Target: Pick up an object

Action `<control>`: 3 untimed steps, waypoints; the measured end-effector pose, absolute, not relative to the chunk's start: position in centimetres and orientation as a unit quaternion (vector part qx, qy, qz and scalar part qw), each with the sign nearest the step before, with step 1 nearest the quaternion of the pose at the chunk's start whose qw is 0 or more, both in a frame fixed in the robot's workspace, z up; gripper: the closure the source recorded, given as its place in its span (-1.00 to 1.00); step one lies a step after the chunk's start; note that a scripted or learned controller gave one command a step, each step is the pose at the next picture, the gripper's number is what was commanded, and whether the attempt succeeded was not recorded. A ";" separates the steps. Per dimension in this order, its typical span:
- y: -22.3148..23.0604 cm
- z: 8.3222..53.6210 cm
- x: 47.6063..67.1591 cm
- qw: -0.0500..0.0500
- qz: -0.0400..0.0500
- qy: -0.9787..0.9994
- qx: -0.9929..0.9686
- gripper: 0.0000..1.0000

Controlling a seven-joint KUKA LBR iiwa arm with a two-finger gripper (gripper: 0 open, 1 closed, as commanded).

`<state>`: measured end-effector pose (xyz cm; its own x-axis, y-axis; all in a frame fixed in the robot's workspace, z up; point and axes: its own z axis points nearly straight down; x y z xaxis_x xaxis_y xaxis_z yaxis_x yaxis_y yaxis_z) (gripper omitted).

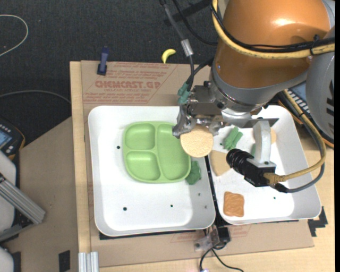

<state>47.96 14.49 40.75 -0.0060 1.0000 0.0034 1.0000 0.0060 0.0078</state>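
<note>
The gripper (194, 134) hangs over the inner edges of the 2 bins, its fingers closed on a round tan cracker (196, 143). A green divided plate (156, 152) lies in the left bin (106, 159). A brown square biscuit (234, 204) rests near the front edge of the right bin (303, 196), a small green piece (232, 138) near its back.

Grey arm (324, 90) with glossy orange band (271, 32), black cables (175, 16).

Bright, even light — soft shadows
</note>
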 end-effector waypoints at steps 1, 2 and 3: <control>10.1 41.7 48.0 0.002 0.002 0.706 0.709 1.00; 10.3 42.7 48.0 0.002 0.002 0.707 0.707 1.00; 10.4 43.7 48.1 0.003 0.003 0.707 0.707 1.00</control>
